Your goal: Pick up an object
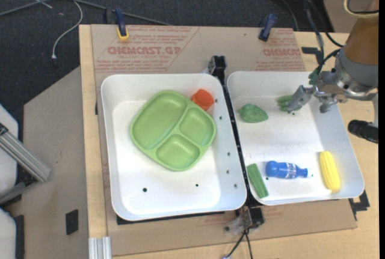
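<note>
Green leafy toy (253, 113), the object lying nearest the arm, rests flat on the floor of the right bin (301, 146), toward its far left corner and just left of the end effector (293, 101). That end effector hangs low over the far side of the same bin, and a small green piece (284, 101) shows at its tip; whether this is clamped between the fingers or merely lies beneath them cannot be told from this slanted overhead view. Along the near side of the right bin lie a green stick (257, 180), a blue bottle (286, 170) and a yellow corn cob (329, 170), well apart from the arm. Left bin (120, 191) holds a green divided plate (173, 130) with an orange item (203, 98) touching its far edge. Both bins sit side by side on the desk (96, 131), keeping every object within the arm's reach from the right.
</note>
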`<action>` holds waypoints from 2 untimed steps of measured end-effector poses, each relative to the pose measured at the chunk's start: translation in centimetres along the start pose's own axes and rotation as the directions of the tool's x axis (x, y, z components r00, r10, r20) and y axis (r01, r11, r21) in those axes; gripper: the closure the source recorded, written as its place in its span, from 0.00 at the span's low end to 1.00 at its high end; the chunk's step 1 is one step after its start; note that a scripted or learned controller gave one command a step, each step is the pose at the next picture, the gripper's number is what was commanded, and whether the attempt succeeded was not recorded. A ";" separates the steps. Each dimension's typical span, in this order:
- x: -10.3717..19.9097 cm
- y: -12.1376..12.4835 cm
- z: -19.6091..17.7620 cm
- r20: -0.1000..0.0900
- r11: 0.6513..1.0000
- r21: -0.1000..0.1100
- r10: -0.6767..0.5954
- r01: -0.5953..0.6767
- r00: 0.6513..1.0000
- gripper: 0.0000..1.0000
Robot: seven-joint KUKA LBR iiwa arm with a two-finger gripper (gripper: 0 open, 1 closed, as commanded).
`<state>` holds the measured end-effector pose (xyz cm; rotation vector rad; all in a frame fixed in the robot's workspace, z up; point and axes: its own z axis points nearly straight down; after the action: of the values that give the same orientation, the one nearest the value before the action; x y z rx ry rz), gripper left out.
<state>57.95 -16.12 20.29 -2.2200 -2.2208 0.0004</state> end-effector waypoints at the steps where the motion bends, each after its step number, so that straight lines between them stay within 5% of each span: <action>1: 0.0 0.0 0.0 0.000 1.000 0.000 0.000 0.000 1.000 0.00; 2: -0.3 0.3 5.9 0.000 1.000 0.001 0.001 -0.001 1.000 0.00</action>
<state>58.23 -16.39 14.42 -2.2204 -2.2196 0.0008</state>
